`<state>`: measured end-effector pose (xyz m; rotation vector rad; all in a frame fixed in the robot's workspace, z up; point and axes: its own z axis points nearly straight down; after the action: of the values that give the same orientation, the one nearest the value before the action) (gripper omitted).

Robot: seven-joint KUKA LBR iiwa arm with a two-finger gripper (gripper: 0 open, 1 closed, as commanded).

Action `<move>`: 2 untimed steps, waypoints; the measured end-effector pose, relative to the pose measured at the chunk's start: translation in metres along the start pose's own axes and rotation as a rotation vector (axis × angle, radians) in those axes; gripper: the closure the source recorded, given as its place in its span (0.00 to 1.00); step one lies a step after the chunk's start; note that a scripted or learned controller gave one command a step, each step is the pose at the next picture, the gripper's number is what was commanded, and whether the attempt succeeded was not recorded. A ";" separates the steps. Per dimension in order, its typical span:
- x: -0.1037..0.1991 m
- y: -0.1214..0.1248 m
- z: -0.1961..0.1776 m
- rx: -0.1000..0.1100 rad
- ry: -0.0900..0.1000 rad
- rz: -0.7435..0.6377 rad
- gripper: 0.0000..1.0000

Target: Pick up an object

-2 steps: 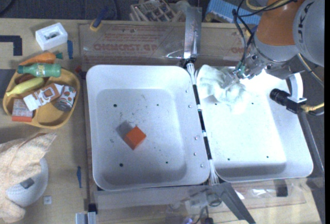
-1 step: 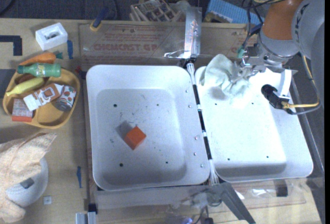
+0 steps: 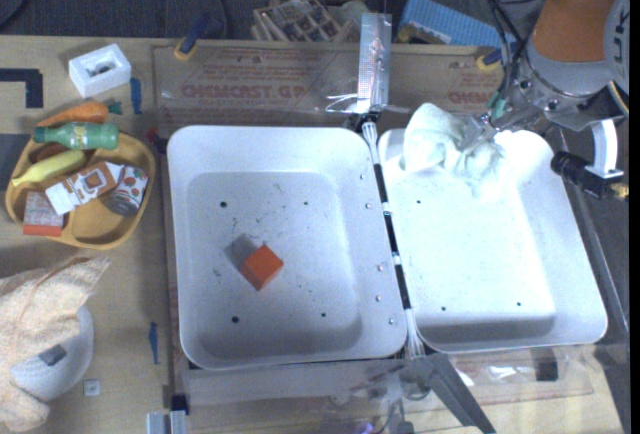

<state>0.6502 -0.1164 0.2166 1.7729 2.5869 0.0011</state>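
White cloth [image 3: 440, 150] bunched at far edge of right bin [image 3: 520, 312], partly draped over the rim. Gripper [image 3: 487, 125] sits right on the cloth's right part, fabric pulled up around it; can't tell whether it's closed or what it grips. Orange block [image 3: 264, 267] lies in left bin [image 3: 200, 162], near-centre, well apart from arm. Yellow bowl [image 3: 85, 232] of toy food far left on bench.
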 end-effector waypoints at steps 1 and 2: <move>0.000 0.000 -0.001 -0.001 0.000 -0.001 0.00; -0.026 -0.062 0.070 0.003 0.002 0.020 0.00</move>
<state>0.6020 -0.1629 0.1460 1.8001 2.5723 -0.0001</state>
